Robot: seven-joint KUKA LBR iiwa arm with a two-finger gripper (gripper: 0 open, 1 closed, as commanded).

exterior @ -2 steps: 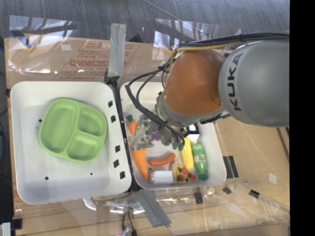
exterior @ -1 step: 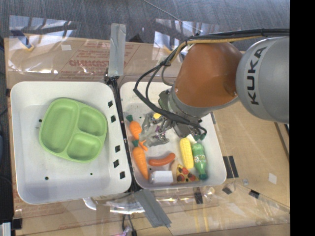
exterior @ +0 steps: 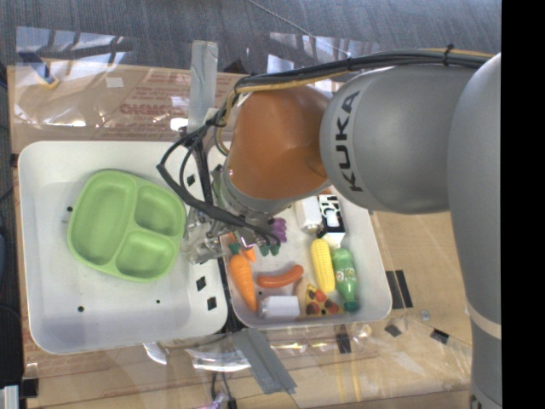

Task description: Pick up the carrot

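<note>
Two white bins sit side by side on the bench. The left bin (exterior: 51,305) holds a green divided plate (exterior: 126,224), which lies toward its upper part with three compartments facing up. The right bin (exterior: 379,292) holds a cluster of toy foods.

The carrot (exterior: 243,281) lies along the left wall of the right bin, its orange body running from upper left to lower right, with the green top at the upper end. Just right of it rests a reddish sausage (exterior: 280,276), and below that a small white block (exterior: 279,307). Further right stand a yellow corn cob (exterior: 323,265) and a green bottle (exterior: 345,278), side by side, with a small red and yellow piece (exterior: 319,302) near their lower ends. A white and black box (exterior: 330,214) lies above the corn, partly under the arm.

The arm (exterior: 400,135) reaches in from the right, its orange band (exterior: 277,147) hanging over the gap between the bins. The gripper (exterior: 223,239) sits low at the dividing wall, amid cables and metal parts, just above and slightly left of the carrot's green top. Whether it touches the carrot cannot be told, and how its jaws stand cannot be made out among the clutter. No object shows between them.
</note>
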